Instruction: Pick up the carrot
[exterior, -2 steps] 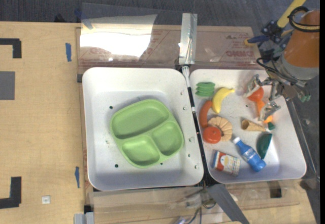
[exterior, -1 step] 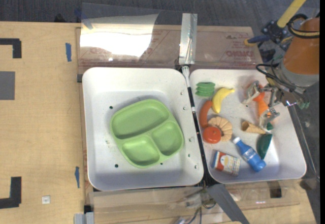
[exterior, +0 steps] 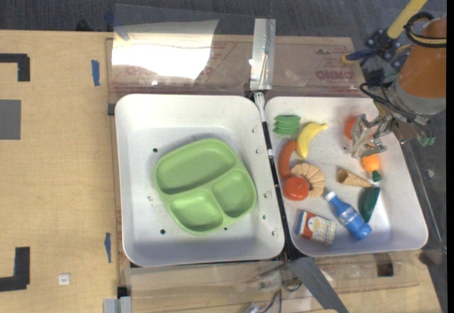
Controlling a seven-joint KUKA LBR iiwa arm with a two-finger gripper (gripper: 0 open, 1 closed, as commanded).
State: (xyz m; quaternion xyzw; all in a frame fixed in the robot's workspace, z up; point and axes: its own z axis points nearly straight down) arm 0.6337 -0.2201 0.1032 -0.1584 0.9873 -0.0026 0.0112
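One carrot (exterior: 371,163) just below hand (exterior: 369,136) | right bin (exterior: 411,223) | hand's grip state: cannot tell

A light green three-compartment plastic tray (exterior: 204,185) lies in the left white bin (exterior: 135,120). The right white bin (exterior: 408,223) holds a yellow toy banana (exterior: 310,137), blue bottle (exterior: 348,216), red tomato (exterior: 296,188) and small labelled can (exterior: 315,227).
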